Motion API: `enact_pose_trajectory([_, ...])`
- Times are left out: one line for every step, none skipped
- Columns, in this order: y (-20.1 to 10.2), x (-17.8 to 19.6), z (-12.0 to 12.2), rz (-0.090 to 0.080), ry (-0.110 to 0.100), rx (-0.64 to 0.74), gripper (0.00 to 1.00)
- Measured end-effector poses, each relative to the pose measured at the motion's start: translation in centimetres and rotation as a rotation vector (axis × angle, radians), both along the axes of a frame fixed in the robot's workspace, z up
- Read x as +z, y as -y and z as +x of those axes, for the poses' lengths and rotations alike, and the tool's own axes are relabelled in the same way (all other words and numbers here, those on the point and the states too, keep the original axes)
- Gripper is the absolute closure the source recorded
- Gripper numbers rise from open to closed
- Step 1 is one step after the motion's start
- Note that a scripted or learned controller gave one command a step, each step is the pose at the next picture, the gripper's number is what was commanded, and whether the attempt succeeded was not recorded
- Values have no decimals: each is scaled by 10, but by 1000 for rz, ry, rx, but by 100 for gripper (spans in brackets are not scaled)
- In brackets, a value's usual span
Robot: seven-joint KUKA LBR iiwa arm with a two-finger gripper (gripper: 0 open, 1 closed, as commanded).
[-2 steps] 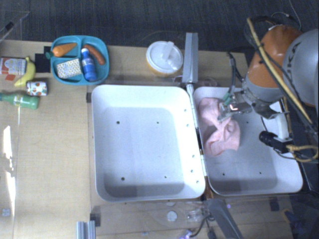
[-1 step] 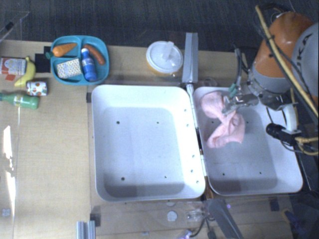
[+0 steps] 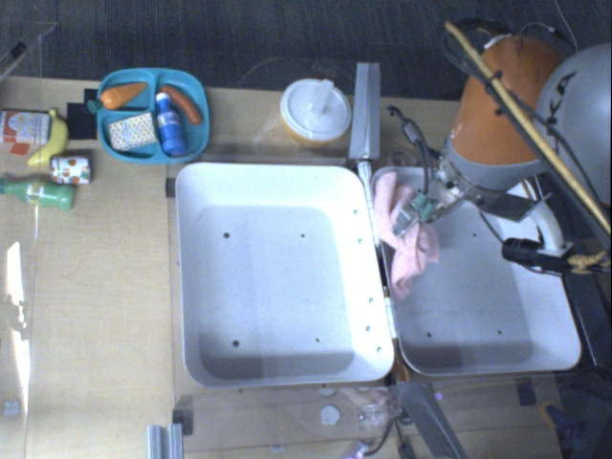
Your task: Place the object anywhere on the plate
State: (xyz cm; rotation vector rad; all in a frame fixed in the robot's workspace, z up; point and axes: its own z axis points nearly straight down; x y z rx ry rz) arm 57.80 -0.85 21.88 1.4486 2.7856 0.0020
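Dark grey carpeted floor (image 3: pixel 239 17) runs across the top of the frame. Below it, a pale wood-toned worktop (image 3: pixel 86 285) fills the left and centre. Two shallow white bins sit side by side on it: left bin (image 3: pixel 277 275) near centre, right bin (image 3: pixel 488 323) toward the right. A grey metal bracket (image 3: pixel 364 113) stands upright at the top of the seam between them. Light is even, with a bright glare patch on the worktop at far left.
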Motion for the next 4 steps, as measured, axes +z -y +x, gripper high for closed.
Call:
enact_pose_trajectory([-46, 11, -3, 0, 2, 401, 100])
enact_pose_trajectory([-96, 19, -4, -1, 3, 800, 100])
enact_pose_trajectory([-147, 23, -13, -1, 3, 956, 100])
enact_pose_trajectory([-196, 9, -19, -1, 4, 960, 100])
